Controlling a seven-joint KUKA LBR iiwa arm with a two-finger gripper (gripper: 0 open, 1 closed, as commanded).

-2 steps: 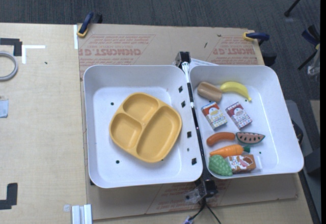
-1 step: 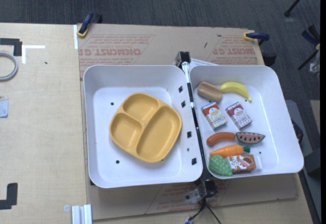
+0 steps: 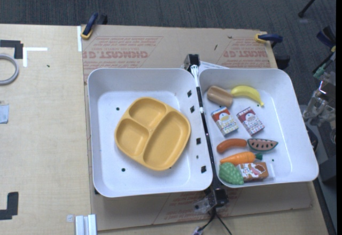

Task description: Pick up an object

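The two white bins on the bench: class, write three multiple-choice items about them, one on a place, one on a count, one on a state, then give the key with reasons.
1. Where does the yellow plate lie?
A. left bin
B. right bin
C. on the cardboard

2. How many small red-and-white cartons lie in the right bin?
A. none
B. two
C. five

3. How does the plate sit?
A. flipped face down
B. propped on edge
C. flat, compartments up

Key: 1 A, it rests on the left bin floor. 2 B, a pair lies side by side below the banana. 3 C, its three compartments face up.
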